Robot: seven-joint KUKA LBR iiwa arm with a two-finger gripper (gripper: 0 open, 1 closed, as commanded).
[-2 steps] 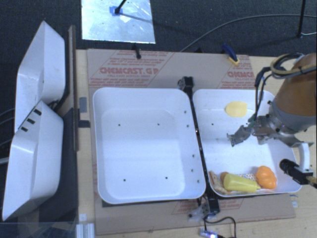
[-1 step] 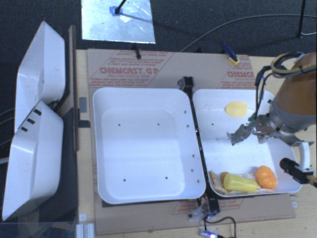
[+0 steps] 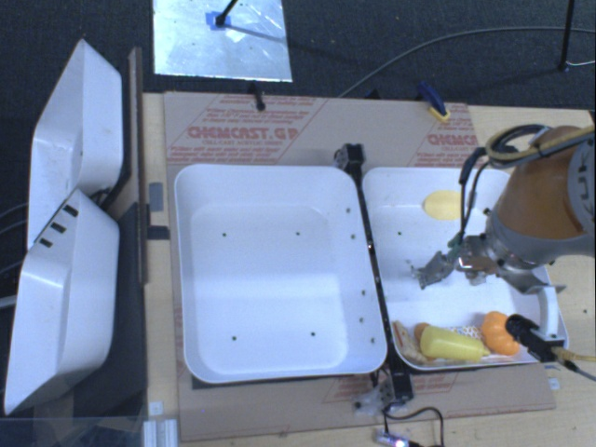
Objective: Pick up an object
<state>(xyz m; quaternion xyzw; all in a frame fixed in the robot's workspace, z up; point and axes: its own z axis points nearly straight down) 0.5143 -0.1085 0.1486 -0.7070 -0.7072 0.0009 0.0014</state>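
My gripper hangs over the middle of the right bin, reaching in from the right, with bare white floor beneath it. A flat pale yellow piece lies toward the bin's far side, apart from the gripper. Along the near wall lie a yellow elongated object, an orange object, a small orange-brown piece and a pale patterned item. I see nothing held at the gripper.
The left bin sits beside the right one, with a black divider strip between them. White containers stand off the bench at the left. A metal plate lies behind the bench.
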